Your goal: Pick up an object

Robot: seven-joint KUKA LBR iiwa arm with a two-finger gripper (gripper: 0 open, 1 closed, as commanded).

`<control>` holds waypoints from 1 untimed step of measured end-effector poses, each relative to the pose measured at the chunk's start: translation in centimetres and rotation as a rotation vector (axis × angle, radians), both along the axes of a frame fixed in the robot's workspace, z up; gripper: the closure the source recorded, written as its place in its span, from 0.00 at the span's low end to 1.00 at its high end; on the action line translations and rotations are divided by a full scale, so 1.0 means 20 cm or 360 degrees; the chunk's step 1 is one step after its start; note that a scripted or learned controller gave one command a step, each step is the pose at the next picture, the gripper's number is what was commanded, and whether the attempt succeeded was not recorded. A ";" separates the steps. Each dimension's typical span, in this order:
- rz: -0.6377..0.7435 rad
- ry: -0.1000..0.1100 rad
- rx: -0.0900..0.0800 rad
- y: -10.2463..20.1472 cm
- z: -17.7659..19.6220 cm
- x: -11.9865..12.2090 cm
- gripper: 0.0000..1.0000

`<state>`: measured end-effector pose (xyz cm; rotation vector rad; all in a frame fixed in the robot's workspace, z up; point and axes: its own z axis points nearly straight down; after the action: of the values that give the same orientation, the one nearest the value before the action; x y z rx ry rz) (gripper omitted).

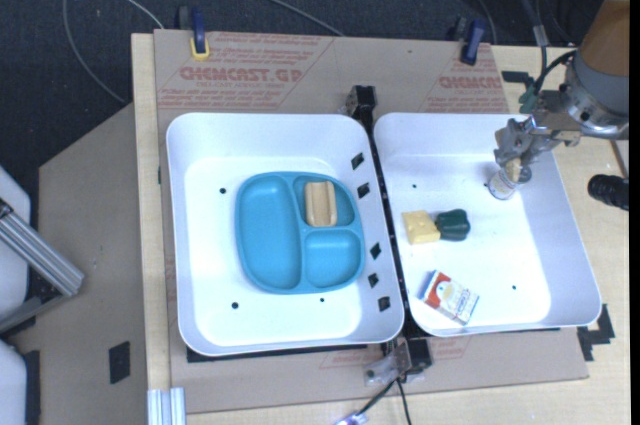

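We log the gripper [508, 175] low over the right bin [560, 298], grip state not discernible, a small pale object [500, 188] at its tip; likely the approach step, next needing a firm close and lift.

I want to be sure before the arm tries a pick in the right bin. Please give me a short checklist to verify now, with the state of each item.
1. Gripper is over the right bin: ok.
2. Gripper is above a target: not ok; it is in the bin's upper right part, away from the yellow block, green object and small box.
3. Gripper holds nothing already: cannot tell; something pale shows at its tip.
4. Block and green object are apart for a clean grasp: not ok; they touch.
5. Small box has free space around it: ok, though it lies near the bin's front edge.
6. Blue tray in the left bin is out of the path: ok.
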<state>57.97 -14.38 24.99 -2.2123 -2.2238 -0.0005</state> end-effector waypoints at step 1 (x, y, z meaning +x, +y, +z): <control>0.0002 0.0000 -0.0001 0.29 -0.04 0.00 1.00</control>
<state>58.00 -8.56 24.25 -2.2113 -2.2254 -0.0004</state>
